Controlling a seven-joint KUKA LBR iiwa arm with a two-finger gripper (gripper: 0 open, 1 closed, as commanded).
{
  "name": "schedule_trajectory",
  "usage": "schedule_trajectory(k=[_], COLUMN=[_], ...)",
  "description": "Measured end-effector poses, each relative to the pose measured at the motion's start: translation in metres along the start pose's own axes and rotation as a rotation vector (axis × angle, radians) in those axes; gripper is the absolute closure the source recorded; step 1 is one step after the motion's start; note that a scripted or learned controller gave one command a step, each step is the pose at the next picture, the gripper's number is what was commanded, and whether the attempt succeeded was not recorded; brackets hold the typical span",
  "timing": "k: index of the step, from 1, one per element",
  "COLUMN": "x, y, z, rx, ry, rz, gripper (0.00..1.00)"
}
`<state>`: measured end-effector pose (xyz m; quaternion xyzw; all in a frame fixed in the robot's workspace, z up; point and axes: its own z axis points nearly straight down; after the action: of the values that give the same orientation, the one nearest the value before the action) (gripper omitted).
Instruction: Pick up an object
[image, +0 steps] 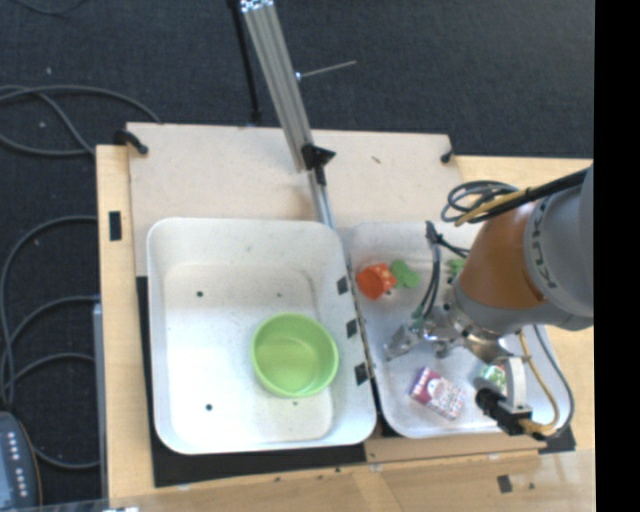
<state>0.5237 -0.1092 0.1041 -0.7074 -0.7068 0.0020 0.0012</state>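
Lower the end effector (410, 338) – grip state impossible to tell, nothing visibly held – squarely over one target in the right bin (400, 425), the pink packet (438, 391) just beside it or the orange object (375, 281) farther off.

A dark, finely textured carpet (420, 70) is covering the floor around a pale wooden bench (215, 175). The bench top is showing as a light beige board, lying bare behind the bins. Thin cables (45, 110) are looping across the carpet at the left — some are curling down toward a dark device (15, 470) at the lower left corner. A grey metal rail (280, 85) is slanting in from the top edge, crossing the carpet and reaching over the bench. Soft, even light is falling across everything — no hard shadows are showing.
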Motion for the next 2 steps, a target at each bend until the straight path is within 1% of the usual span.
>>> schedule_trajectory(k=[1,2], x=[0.0,-0.003], y=[0.002,0.008], z=[-0.014,-0.077], rx=[-0.008,-0.012], ry=[0.002,-0.001], rz=[0.005,-0.004], gripper=[1.0,1.0])
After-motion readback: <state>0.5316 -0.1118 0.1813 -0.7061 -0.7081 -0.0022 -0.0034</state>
